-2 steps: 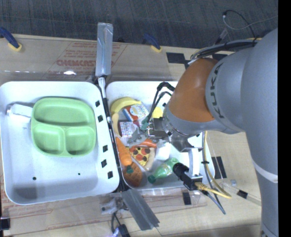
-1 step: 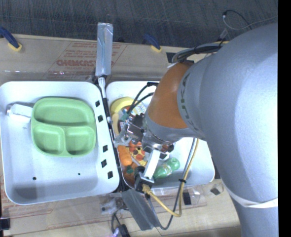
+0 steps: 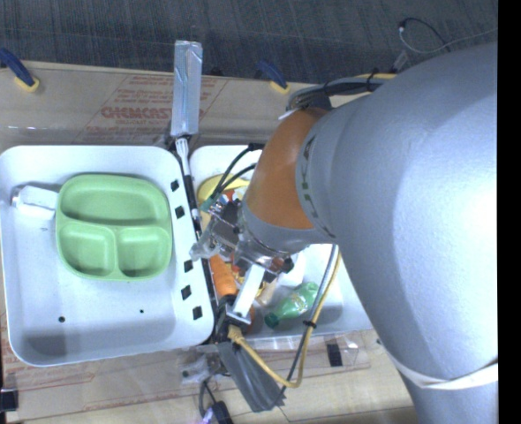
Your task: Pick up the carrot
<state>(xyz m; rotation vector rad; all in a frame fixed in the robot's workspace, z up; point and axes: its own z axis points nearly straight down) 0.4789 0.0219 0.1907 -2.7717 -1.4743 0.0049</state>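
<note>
The carrot point(image 3: 225, 278) is seen in the right-hand bin point(image 3: 212, 162), close to its left wall, just below the gripper point(image 3: 218, 244), whose opening cannot be told. A green bottle point(image 3: 293, 305) lies nearby.

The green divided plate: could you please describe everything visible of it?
The pale green plastic-looking plate has rounded corners and three compartments: one long one toward the view's top, two smaller ones below. It lies flat, right side up, in the upper part of the shallow white bin on the view's left. A small white object touches its left edge.
</note>
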